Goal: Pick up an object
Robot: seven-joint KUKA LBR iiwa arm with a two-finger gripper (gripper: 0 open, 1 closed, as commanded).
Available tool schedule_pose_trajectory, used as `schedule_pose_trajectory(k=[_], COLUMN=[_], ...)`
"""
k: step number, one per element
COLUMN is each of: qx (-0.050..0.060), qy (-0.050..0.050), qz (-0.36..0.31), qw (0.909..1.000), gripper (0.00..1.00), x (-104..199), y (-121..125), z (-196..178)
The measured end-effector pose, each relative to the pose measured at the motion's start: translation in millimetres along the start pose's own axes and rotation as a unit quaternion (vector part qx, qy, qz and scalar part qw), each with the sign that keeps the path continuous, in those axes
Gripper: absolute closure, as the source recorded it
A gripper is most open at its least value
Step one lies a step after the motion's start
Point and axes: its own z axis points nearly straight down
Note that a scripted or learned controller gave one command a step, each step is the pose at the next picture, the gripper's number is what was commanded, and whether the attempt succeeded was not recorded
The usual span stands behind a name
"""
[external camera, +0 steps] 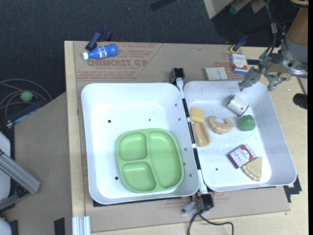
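The right bin (pixel 279 131) holds several items. A small white cup (pixel 237 104) lies on its side near the far edge, with a green ball (pixel 246 123) just in front of it. Toward the divider are a tan croissant (pixel 221 125), a yellow block (pixel 197 115) and a bread roll (pixel 201 134). A maroon packet (pixel 241 155) and a tan wedge (pixel 253 169) lie near the front. My gripper (pixel 259 81) hangs open over the bin's far right edge, above and behind the white cup, with nothing between its fingers.
The left bin (pixel 98 106) holds a green divided plate (pixel 149 159). Behind the bins on the bench lie a blue bottle (pixel 100 51), a patterned card (pixel 216 73) and a small box (pixel 238 62). Cables and a small green ball (pixel 27 96) lie off the bench at left.
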Motion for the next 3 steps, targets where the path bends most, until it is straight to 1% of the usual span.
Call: schedule_pose_trajectory(k=[1, 2, 3], qx=[-0.003, 0.0, 0.001], qy=[-0.001, -0.001, 0.0], qz=[0.0, 0.001, 0.001], qw=[1.0, 1.0, 1.0], gripper=[0.0, 0.0, 0.0], x=[7, -17, 3], y=[-6, -37, -84], z=[122, 157, 156])
